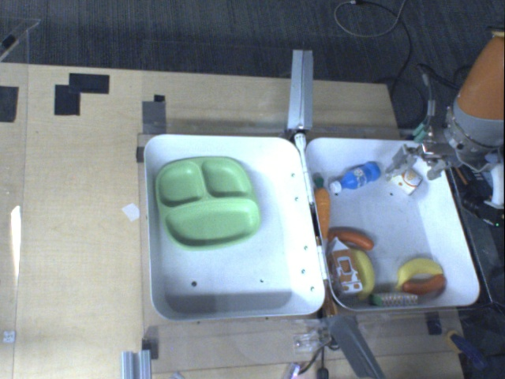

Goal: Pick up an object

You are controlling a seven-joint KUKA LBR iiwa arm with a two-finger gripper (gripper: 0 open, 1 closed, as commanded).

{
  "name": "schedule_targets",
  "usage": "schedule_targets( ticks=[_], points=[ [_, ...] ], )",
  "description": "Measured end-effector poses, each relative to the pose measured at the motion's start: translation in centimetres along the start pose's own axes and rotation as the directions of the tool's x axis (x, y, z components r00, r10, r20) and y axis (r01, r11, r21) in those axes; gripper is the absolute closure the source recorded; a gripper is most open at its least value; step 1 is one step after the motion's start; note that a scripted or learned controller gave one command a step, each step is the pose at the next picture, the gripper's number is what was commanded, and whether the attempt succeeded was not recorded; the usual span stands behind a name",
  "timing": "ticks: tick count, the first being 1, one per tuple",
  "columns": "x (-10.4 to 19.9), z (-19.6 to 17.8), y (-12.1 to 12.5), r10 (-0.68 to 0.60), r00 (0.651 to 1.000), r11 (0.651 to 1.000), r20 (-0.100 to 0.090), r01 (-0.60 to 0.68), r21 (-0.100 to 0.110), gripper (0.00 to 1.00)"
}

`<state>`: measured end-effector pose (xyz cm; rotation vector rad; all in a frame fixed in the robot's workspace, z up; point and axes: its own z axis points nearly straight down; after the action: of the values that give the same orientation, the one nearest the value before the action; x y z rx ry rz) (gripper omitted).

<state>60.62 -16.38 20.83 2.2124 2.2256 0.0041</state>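
The gripper (412, 163) hangs at the far right corner of the right bin (458, 235), at the end of the arm (481, 101). Its metal fingers (398, 160) look spread a little, and a small white and orange thing (409, 180) sits right at their tips. I can't tell if the fingers are around it or only beside it, so I would not say it is held.

Just beside the gripper, toward the middle, lies a bottle (355, 175) with a blue cap end. It lies flat and tilted. A carrot (323, 210) lies along the wall between the two bins. Nearer the front there is a hot dog (349, 239), a small box (344, 269) on a banana (361, 271), and a second banana (418, 272) touching another hot dog (422, 285) in the front right corner.

The left bin (237, 290) has a green tray (207, 200) in it, well apart from the gripper.

To do this step well, I think the gripper should go for the small thing at its tips, since it is the nearest. The fingers should go down on both sides of it, then squeeze and lift straight up. The bin wall is close, so a finger could bump it. The bottle is round and could roll away if it gets pushed.
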Motion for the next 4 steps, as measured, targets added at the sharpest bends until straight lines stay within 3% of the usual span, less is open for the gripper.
schedule_targets(
  ticks=[1, 2, 3, 4],
  points=[
    [-1.0, 8.9, 5.2, -0.150, 0.989, 0.988, 0.013, 0.150, -0.028, 0.00],
    [1.5, 8.4, 5.3, 0.046, 0.999, 0.999, 0.002, -0.046, -0.012, 0.00],
    [4.2, 11.0, 5.5, -0.151, 0.989, 0.989, 0.002, 0.151, -0.006, 0.00],
    [4.3, 9.7, 5.8, -0.154, 0.988, 0.988, 0.004, 0.154, -0.013, 1.00]
  ],
)
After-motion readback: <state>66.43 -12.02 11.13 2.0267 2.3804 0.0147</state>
